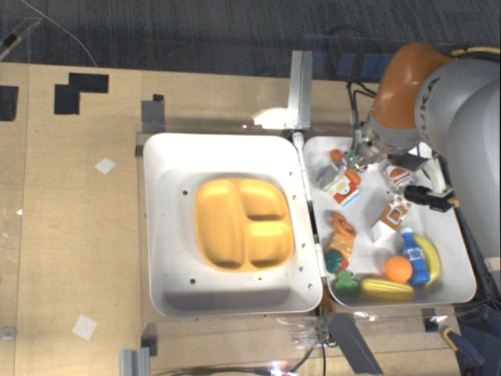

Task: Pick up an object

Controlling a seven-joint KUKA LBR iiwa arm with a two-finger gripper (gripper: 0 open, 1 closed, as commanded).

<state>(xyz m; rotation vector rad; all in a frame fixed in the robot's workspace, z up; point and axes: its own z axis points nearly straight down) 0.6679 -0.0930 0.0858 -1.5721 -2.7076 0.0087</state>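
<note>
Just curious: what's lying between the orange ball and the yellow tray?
In the camera view, an orange toy figure and green piece lie between the orange ball and yellow tray.

— What carries it all?
— A pale wooden counter [70, 233], lit from above, with a bright glare spot [270, 118] near a metal upright [300, 88].

— Anything on the wood?
— Black angular marks [78, 90] at the upper left, small pale squares [105, 164] scattered about, and metal brackets [153, 114].

— And beyond?
— Dark blue-grey carpeted floor [196, 14] along the top, with a thin cable [59, 23] trailing across it.
</note>
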